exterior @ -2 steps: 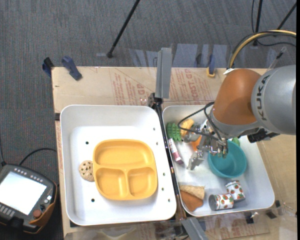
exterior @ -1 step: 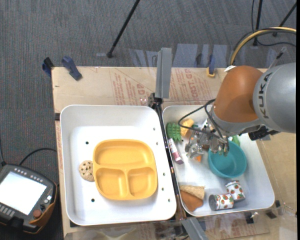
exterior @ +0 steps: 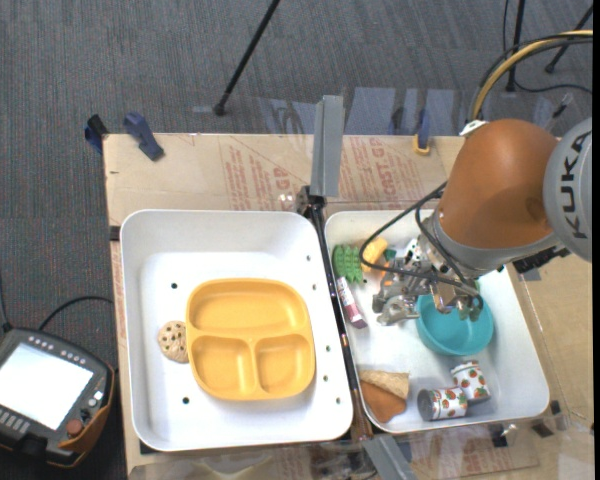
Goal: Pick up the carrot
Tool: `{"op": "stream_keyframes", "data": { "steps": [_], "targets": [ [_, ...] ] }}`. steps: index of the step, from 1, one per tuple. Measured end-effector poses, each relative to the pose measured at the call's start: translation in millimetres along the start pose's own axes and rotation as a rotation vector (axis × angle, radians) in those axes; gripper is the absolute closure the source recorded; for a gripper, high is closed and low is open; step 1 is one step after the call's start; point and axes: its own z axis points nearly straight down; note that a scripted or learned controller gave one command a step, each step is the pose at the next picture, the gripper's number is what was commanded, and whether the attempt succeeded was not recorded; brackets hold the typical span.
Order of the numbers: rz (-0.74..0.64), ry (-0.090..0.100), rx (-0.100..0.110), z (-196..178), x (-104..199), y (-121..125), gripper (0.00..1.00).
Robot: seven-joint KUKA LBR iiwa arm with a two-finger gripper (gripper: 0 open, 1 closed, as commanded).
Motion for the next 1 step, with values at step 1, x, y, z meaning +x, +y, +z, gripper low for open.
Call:
{"op": "stream_keyframes", "data": {
  "steps": [1],
  "targets": [
    [-0.402,0.009,-0.003,3.8,25.0,22.7,1.0]
  ]
}}
